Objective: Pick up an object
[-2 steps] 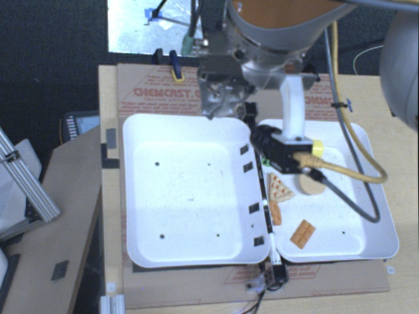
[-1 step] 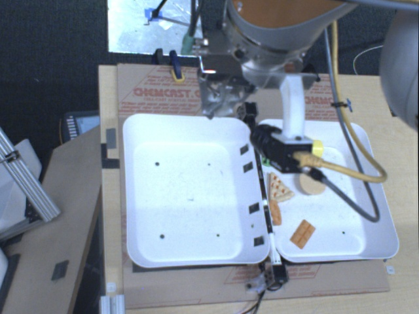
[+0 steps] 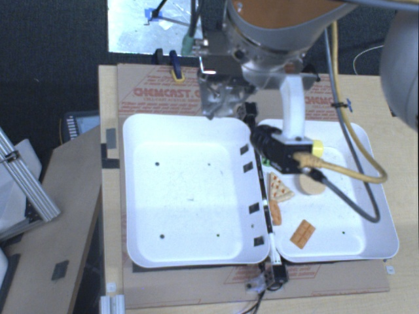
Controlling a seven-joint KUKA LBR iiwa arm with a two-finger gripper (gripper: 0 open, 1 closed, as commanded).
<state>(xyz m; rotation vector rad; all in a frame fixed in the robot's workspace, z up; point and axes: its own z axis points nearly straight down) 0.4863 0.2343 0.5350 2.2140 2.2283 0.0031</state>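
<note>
Where the arm reaches in over the far edge of the bench, the gripper [image 3: 224,106] hangs at the far right corner of the left bin [image 3: 190,195]; whether it is parted or closed cannot be told. In the right bin [image 3: 357,235], a pizza-slice toy [image 3: 280,188] lies near the left wall with a tan disc [image 3: 312,186] just beside it. An orange strip [image 3: 275,213] and a brown waffle square [image 3: 302,233] lie nearer the front edge.

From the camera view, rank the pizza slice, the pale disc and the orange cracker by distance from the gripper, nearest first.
From the gripper:
1. Pizza slice, at the left side of the right bin, by the divider.
2. Pale disc, to the slice's right, mid-bin.
3. Orange cracker, towards the bin's front edge.
</note>
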